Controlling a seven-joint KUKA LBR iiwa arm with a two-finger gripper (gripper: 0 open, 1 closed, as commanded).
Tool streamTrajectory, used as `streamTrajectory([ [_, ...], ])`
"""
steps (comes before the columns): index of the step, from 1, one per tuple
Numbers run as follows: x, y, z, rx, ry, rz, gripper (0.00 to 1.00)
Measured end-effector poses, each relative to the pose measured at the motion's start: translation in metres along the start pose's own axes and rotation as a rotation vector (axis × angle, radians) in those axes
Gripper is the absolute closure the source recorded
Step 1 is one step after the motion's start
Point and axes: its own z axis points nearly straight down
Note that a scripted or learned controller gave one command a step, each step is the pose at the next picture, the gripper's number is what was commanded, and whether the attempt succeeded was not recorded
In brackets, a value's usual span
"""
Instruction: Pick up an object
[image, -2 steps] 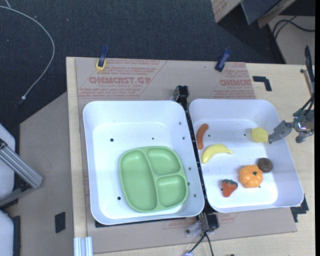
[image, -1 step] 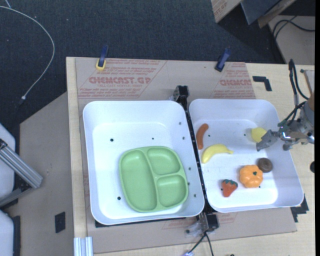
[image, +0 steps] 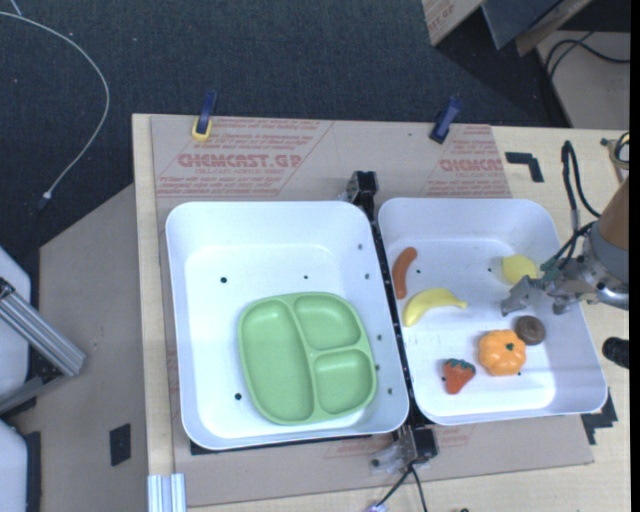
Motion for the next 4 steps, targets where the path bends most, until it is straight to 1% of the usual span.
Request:
streamTrajectory([
  [1, 0.002, 0.0, 0.051, 0.0, 0.003, -0.001, 0.0],
  [2, 0.001, 0.001, 0.039, -0.005, -0.001, 0.0, 1.0],
  [3, 0.0, -0.003, -0.005, -0.01, -0.005, -0.001, 1.0],
  [4, -0.002, -0.003, -0.069, -0.013, -0.006, -0.002, 1.0],
])
